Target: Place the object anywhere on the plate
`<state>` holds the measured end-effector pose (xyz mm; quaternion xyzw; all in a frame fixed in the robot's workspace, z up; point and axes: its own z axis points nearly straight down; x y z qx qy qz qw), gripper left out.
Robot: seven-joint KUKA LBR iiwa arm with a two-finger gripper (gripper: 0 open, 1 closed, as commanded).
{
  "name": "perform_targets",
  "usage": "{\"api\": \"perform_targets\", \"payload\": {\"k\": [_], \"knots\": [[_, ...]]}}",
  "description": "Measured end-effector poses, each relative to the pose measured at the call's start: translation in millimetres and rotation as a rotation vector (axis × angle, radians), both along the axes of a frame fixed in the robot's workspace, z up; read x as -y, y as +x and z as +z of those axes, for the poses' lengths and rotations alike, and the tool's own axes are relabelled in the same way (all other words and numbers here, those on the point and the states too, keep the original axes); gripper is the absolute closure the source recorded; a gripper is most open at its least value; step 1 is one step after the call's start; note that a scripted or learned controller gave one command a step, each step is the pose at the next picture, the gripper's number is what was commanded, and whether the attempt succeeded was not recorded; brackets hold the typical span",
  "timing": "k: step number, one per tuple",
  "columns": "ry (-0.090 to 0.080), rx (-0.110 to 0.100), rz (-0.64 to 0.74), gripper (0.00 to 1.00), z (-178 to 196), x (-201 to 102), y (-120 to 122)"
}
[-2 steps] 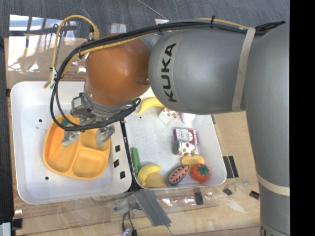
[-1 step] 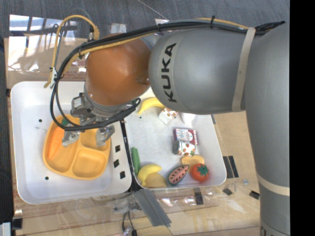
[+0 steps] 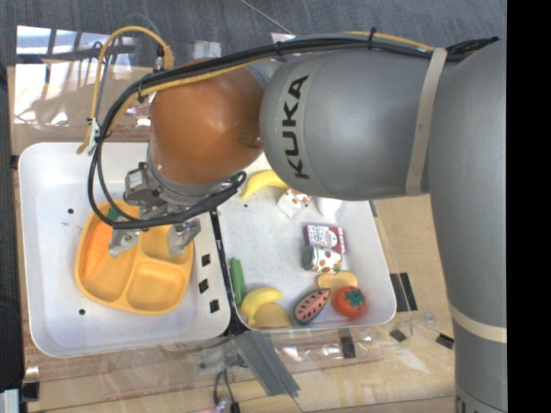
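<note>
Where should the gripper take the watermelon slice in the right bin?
Come straight down on the watermelon slice and pinch across its narrow width at mid-length. It lies flat and slanted, with the tomato close on one side and a yellow fruit on the other, so turn the fingers to close across the slant, clear of both.

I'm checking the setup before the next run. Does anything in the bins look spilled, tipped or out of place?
Nothing stands out. The yellow plate lies flat in the left bin, with the gripper above it. The toy foods, including a tomato, sit in the right bin.
</note>
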<state>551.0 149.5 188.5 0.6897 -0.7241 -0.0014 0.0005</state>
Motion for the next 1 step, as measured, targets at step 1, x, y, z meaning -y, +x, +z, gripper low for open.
{"api": "perform_targets", "payload": {"k": [1], "knots": [[0.000, 0.000, 0.000, 0.00, 0.0, 0.0, 0.0]]}}
